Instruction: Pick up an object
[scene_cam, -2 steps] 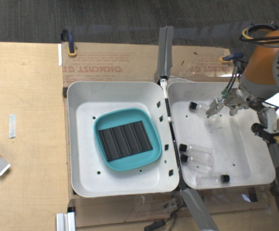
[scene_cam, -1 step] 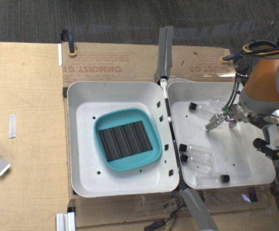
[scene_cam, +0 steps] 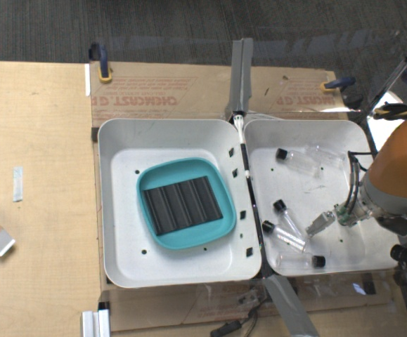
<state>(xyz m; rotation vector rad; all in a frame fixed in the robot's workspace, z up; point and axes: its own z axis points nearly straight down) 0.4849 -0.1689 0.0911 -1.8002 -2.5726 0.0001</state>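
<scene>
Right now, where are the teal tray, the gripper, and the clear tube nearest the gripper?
teal tray (scene_cam: 149,220): camera view, on its left rim, left bin.
gripper (scene_cam: 318,225): camera view, at its fingertips, right bin.
clear tube (scene_cam: 287,239): camera view, mid-body, left of the gripper.

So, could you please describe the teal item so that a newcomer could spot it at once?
Look at the left white bin of the two side by side. In its middle lies the teal tray, a rounded square holding a dark ribbed insert. It is the one coloured thing there; the right bin holds small clear vials with black caps.
</scene>
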